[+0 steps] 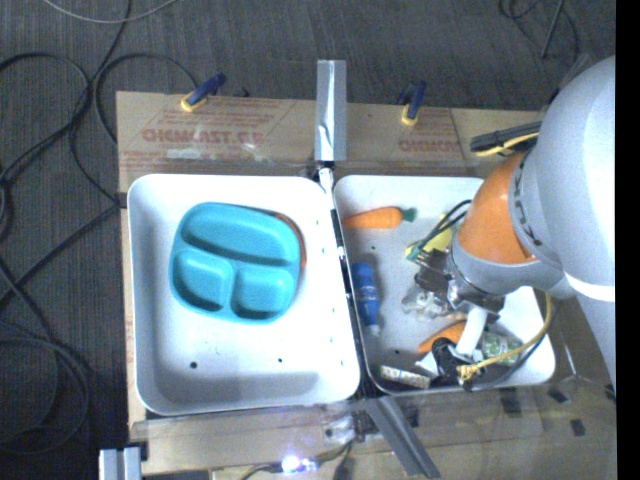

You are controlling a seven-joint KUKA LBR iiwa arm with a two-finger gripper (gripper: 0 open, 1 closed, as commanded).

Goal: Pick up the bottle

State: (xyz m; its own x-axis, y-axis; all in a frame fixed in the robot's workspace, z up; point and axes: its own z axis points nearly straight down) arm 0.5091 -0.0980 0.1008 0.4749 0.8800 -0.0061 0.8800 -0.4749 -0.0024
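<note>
The bottle [365, 294] is small and blue and lies lengthwise against the left wall of the right bin [455, 184]. My gripper [432, 294] hangs low over the middle of that bin, a short way to the right of the bottle and apart from it. The wrist with its orange band [492, 226] covers most of the gripper from above. Nothing shows between the gripper and the bottle.
A carrot [377, 218] lies at the far end of the right bin. An orange piece [442, 338] and a small pale patterned object [402, 375] sit near its front wall. The left bin [160, 368] holds a blue compartment tray [236, 261].
</note>
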